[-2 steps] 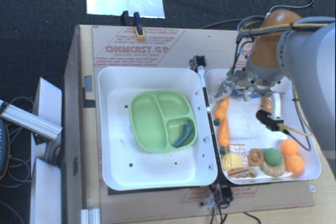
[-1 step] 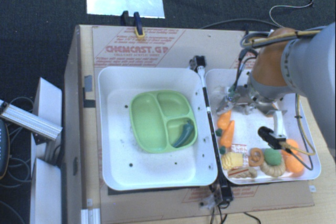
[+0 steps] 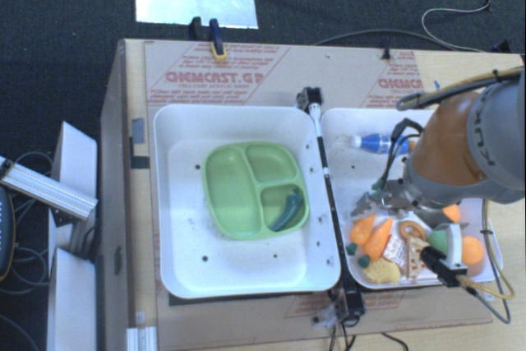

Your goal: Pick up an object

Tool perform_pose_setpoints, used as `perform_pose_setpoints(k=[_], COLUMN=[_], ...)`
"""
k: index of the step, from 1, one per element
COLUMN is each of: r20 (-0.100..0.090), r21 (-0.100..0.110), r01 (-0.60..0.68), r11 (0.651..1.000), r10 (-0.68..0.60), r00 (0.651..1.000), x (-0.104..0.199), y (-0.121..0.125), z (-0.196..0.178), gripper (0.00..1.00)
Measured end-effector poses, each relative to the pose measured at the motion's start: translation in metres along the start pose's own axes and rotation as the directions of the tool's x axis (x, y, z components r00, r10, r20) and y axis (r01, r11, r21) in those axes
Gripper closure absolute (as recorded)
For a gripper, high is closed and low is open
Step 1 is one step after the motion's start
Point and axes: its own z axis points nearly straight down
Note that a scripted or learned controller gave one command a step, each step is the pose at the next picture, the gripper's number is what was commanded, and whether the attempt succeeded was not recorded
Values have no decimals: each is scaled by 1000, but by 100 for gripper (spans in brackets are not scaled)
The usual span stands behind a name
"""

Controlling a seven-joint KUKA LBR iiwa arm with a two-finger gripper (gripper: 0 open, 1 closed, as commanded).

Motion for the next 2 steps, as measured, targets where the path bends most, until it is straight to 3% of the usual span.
perform_pose_setpoints(k=[1,2], r20=[0,1], r21=[-3,-3], r01=[2,3], r11=[1000,1000], r10=[-2,-3], r00=[1000,1000], x=[-13,-53], y=[55,113], z=[-1,-1], gripper=[0,0])
